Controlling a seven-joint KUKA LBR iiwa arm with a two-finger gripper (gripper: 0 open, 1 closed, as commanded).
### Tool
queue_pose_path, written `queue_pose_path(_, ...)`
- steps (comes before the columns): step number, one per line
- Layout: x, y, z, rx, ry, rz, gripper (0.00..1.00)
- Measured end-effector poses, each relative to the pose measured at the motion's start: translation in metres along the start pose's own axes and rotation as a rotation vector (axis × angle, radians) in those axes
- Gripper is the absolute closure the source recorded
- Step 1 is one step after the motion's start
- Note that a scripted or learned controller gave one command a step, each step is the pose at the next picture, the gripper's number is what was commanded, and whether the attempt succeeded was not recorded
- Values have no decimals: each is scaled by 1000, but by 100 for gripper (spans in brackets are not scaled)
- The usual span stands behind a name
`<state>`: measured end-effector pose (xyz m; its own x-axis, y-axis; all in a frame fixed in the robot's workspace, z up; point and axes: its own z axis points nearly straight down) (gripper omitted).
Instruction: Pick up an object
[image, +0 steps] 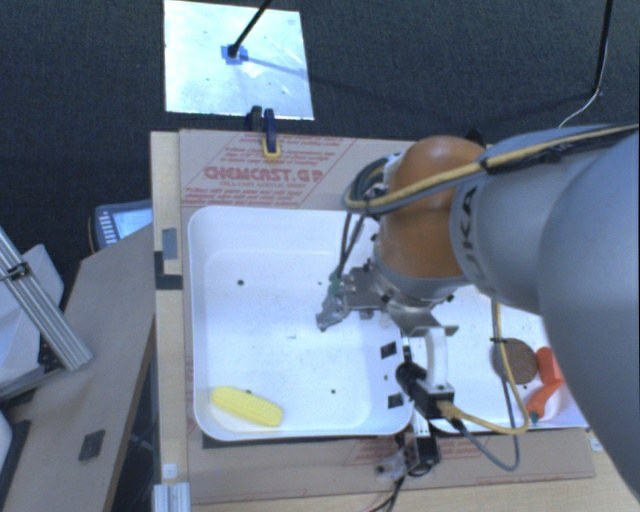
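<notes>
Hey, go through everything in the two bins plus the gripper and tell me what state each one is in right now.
corn cob: lying flat in the left bin's near-left corner, untouched.
left bin: holds the corn cob.
brown round object: lying in the right bin, partly hidden by a cable.
orange object: lying in the right bin beside it.
gripper: over the left bin, nothing visible in it.

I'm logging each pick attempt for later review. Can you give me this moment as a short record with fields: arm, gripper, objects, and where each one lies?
arm: grey with orange band, reaching in from the right over the left bin
gripper: low over the middle of the left bin; finger state unclear
yellow corn cob: lying near the front left corner of the left bin, apart from the gripper
right bin contents: brown round object and orange object, partly hidden by the arm
held object: none seen
</notes>
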<state>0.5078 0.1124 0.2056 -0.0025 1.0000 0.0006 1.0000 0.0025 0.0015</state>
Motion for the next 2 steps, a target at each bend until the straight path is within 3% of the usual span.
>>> queue_pose_path(1,36,30,-90,-10,3,-6,0)
queue_pose_path(2,110,22,15,9,0,-8,0)
